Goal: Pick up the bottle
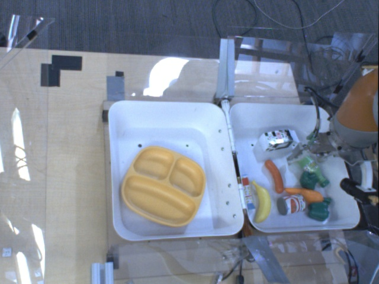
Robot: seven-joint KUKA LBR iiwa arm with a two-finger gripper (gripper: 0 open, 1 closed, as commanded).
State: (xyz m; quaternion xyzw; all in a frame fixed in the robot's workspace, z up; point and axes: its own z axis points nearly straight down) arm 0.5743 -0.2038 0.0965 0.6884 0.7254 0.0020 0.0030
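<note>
**Crowded corner makes a wrong grasp likely**

The green bottle [311, 178] is seen lying in the right bin [278, 118], toward the 3 o'clock side of it, close to the wall. The gripper [307, 152] is placed just beside the bottle, at about 12 o'clock from it. Whether the gripper is spread or closed cannot be told, because this part is blurred and partly covered by the arm [359, 108]. Nothing is seen held in it.

The main risk is judged to come from the neighbours. A carrot [304, 192] is found at 7 o'clock from the bottle, almost touching it, and a second green item [318, 210] at 5 o'clock can be mistaken for the bottle. If the descent is made a little off, the carrot may be caught instead, or the bottle may be pushed against the wall and rolled away. A round, smooth body is also expected to slip when it is pinched near its end.

Further out, a sausage [273, 175] at 9 o'clock, a small can [291, 205] and a banana [262, 201] at 8 o'clock are less likely to be disturbed. The yellow tray [163, 186] in the left bin [118, 158] is well apart.
</note>
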